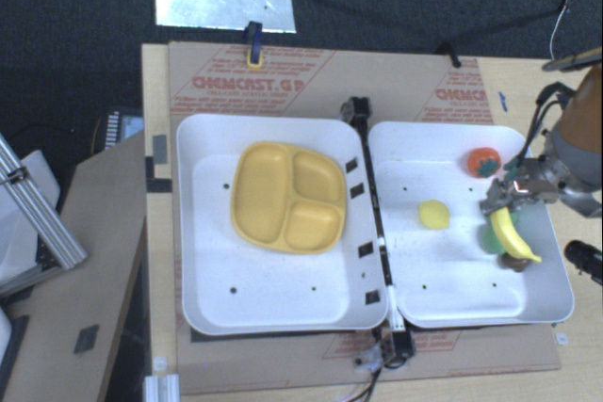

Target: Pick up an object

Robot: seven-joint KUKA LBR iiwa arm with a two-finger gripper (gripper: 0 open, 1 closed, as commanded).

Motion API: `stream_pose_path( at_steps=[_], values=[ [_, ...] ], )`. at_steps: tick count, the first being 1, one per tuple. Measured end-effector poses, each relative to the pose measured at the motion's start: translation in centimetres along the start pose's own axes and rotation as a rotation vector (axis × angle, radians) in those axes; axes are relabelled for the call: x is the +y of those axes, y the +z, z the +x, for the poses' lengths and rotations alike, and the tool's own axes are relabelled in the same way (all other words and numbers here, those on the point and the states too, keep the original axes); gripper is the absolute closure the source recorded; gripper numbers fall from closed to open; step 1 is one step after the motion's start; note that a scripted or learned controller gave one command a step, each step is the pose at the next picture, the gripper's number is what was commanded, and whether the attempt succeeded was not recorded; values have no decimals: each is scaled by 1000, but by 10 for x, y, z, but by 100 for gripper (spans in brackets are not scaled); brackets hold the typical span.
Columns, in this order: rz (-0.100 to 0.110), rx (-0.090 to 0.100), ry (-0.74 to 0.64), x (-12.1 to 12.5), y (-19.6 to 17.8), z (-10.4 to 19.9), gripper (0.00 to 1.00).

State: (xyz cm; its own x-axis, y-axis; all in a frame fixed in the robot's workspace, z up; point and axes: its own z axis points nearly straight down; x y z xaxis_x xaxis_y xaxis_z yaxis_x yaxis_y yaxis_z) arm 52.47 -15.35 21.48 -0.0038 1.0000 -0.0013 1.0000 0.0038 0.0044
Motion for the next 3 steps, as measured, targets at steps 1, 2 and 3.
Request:
stream_pose_path(
  at_steps=[1, 2, 3],
  values=[
    [1, 2, -6, 4, -10, 59, 100],
    [3, 3, -7, 15, -1, 115, 100],
    [3, 3, -7, 22, 5, 174, 100]
  ],
)
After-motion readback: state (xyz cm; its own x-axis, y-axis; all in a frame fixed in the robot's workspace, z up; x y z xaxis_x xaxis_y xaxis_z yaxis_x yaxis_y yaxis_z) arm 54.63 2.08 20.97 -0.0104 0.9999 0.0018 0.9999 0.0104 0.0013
